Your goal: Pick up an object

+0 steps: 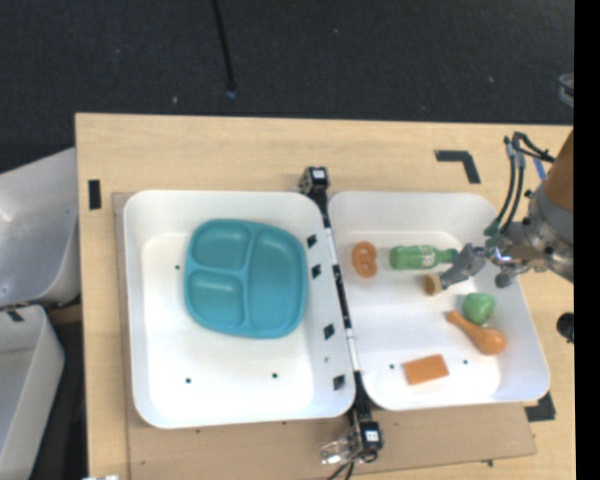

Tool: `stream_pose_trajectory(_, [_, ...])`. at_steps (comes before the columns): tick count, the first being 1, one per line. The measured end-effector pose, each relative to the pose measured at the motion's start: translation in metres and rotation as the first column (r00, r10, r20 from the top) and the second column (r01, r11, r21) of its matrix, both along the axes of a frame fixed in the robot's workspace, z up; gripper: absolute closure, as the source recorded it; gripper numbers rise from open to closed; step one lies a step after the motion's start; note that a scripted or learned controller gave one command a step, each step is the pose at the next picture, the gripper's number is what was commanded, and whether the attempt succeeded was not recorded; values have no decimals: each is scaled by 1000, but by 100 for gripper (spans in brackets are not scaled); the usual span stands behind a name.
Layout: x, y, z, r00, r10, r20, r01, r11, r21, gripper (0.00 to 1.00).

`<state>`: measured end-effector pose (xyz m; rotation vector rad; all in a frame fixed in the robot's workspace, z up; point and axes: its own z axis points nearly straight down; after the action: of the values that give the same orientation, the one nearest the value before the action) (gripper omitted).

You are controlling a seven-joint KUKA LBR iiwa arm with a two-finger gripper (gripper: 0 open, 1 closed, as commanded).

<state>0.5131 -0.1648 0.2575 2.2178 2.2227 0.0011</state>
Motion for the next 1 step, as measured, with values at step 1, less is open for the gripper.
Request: stream_pose_trajectory(1, [-3,5,-45,1000,-3,-5,3,1000,0,0])
